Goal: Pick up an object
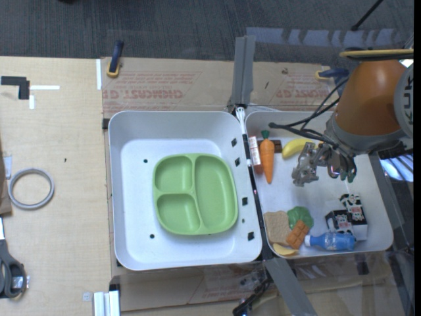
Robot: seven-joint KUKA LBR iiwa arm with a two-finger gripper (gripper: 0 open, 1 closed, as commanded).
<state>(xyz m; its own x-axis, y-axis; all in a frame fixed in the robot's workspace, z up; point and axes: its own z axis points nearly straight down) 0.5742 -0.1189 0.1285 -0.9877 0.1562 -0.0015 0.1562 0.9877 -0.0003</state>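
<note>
A green three-compartment plastic plate (196,193) lies in the left white bin (125,196), centre of the frame. Moving right, an orange toy carrot (266,158) lies in the right white bin (378,196), long axis running up and down the frame, just beside the dividing wall. A yellow toy banana (294,148) sits right of it. The metal two-finger gripper (306,170) hangs just below the banana, the carrot to its left; nothing shows between the fingers, and how far apart they stand cannot be told. The grey arm with its orange band (368,97) reaches in from the upper right, wrist pointing down and left.
</note>
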